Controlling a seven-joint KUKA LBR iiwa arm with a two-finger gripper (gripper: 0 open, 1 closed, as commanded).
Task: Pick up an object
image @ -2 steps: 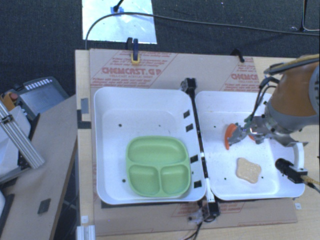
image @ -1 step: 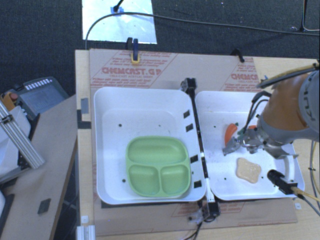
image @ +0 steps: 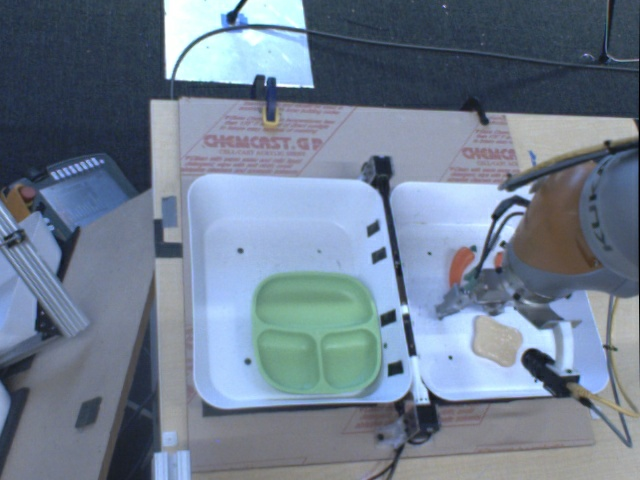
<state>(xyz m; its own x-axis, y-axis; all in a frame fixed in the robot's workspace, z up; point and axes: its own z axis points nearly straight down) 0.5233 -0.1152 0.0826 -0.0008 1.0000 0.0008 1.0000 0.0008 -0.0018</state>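
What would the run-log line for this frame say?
arm: over right bin | tool: low, beside orange carrot-like piece | tan bread-like piece: on bin floor | green divided tray: left bin | grasp: not evident

The left bin (image: 215, 228) has bare floor along its back and left side — its front is taken by a green divided plate (image: 318, 331). In the right bin (image: 425, 368) the arm (image: 580, 233) covers the right half; an orange piece (image: 460, 263) and a tan bread-like piece (image: 496, 341) lie near the gripper (image: 462, 301) — bare floor remains at the left and front-left.
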